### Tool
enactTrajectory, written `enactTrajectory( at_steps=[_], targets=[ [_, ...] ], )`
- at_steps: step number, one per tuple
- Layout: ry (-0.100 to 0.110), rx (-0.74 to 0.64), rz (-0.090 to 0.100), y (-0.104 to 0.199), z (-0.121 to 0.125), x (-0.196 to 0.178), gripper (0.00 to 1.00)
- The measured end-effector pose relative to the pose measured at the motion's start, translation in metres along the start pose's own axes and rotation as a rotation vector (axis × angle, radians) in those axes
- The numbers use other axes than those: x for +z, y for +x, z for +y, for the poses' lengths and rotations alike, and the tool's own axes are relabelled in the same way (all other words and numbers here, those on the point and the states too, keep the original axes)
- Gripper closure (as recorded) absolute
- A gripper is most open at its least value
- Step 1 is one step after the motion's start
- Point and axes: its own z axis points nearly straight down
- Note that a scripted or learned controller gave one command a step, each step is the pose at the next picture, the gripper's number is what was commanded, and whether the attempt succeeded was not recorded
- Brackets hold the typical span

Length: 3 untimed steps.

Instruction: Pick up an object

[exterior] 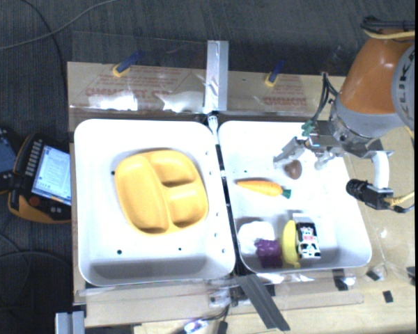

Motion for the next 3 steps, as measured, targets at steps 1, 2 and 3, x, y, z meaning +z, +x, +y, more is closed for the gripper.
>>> enactTrajectory(
  at_steps=[1,2,3],
  targets=[
    [-0.001,-0.145,0.000,0.008,-0.001,0.130,0.00],
    [0.004,-0.142,0.004,0.008,-0.002,0.125,1.00],
    [-0.002,-0.240,-0.001,0.028,0.011,0.034,1.00]
  ],
)
